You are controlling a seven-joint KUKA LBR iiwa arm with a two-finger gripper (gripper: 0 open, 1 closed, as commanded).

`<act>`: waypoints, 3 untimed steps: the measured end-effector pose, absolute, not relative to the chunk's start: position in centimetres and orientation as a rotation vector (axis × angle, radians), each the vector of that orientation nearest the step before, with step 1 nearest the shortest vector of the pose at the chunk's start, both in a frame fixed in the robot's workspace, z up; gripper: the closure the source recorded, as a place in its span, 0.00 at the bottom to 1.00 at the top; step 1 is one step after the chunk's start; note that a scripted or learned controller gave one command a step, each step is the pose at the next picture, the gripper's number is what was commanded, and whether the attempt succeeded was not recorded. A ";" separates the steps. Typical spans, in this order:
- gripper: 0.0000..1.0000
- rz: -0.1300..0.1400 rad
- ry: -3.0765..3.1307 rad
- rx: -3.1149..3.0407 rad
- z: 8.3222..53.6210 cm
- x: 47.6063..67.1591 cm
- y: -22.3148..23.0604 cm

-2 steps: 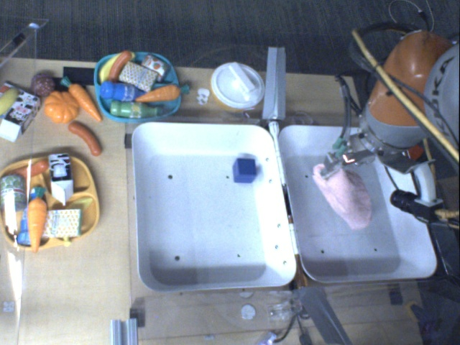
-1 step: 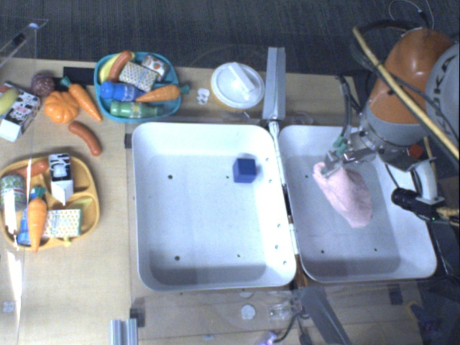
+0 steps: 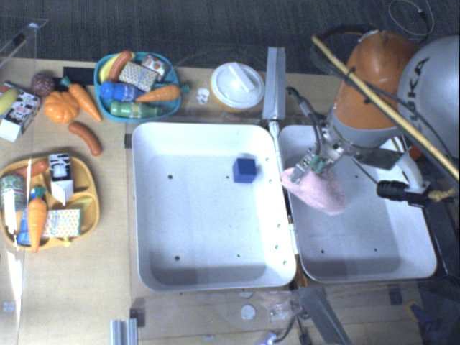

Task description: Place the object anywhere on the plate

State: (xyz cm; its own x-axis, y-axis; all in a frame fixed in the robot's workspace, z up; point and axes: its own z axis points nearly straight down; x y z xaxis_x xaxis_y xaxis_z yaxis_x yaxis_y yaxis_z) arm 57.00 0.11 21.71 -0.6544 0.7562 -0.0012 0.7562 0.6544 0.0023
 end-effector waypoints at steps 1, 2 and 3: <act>1.00 0.004 3.055 0.711 22.1 57.7 4.4; 1.00 0.004 3.136 0.091 22.6 56.7 9.0; 1.00 0.005 3.134 -0.005 22.6 57.2 14.2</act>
State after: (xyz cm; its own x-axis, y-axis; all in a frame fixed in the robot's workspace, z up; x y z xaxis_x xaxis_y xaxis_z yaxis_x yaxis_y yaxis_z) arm 57.15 14.24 22.60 -1.0000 -0.0029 -0.0071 -0.0029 1.0000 0.0032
